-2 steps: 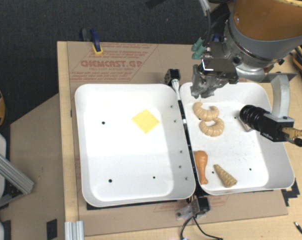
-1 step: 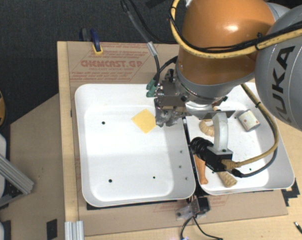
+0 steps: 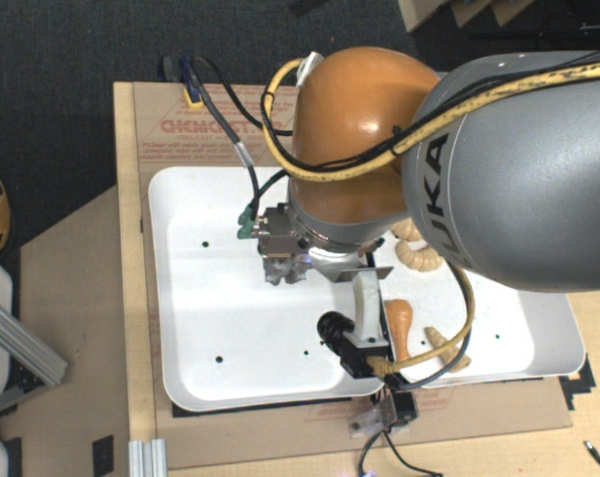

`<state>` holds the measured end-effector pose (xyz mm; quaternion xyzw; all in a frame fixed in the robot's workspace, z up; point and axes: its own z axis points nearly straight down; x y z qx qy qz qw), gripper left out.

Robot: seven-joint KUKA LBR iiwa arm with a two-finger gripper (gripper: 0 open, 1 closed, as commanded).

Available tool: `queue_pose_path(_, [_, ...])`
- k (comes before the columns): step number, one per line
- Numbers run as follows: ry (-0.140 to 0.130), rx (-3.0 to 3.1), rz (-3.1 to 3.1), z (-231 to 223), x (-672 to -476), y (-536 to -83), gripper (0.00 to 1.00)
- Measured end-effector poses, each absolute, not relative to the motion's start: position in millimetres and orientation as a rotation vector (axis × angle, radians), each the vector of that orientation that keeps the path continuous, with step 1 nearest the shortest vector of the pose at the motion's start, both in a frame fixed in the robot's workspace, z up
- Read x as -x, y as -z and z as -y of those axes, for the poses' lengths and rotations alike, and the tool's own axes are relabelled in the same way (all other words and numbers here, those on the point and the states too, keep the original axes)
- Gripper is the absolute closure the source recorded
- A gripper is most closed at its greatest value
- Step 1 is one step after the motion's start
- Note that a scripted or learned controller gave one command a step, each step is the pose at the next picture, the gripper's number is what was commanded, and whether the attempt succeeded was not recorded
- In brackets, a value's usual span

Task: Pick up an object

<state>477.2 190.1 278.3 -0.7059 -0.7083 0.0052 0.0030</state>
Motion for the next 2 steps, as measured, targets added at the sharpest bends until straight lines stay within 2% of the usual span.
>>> queue_pose_path(1, [-0.014, 2.216, 2.22, -225.6, -499.7, -195.7, 1.0])
queue_pose_path(2, [0.026, 2.226, 2.229, -224.6, -548.8, -342.2, 1.0])
